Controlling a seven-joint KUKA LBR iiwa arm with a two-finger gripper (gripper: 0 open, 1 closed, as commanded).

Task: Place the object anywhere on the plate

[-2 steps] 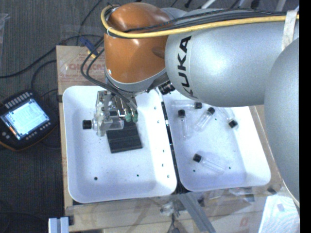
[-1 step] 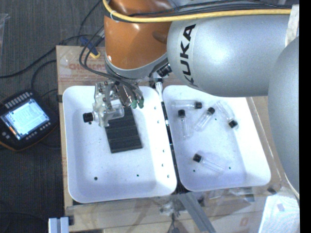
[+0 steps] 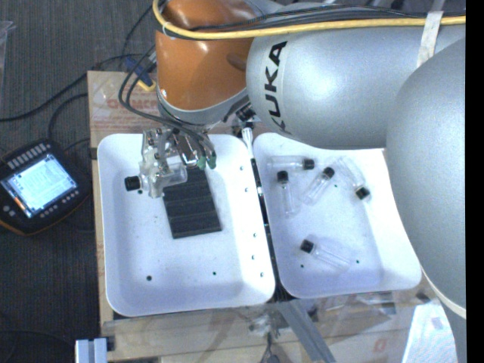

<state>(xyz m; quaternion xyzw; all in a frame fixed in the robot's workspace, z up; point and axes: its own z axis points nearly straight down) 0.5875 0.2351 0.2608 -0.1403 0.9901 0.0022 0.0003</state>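
A black ribbed plate (image 3: 193, 206) lies in the middle of the left bin (image 3: 125, 278). My gripper (image 3: 162, 172) hangs over the plate's far left corner, below the orange wrist band. A clear vial (image 3: 172, 174) with a black cap (image 3: 132, 182) lies crosswise right at the gripper. Its cap pokes out to the left, off the plate, and its body reaches toward the plate's upper edge. The gripper's body hides how the vial is gripped and whether it rests on the bin floor.
Several clear vials with black caps, such as one (image 3: 324, 253) near the front, lie scattered in the right bin (image 3: 393, 271). The large grey arm covers the top right. A pendant with a lit screen (image 3: 36, 184) sits left of the bench.
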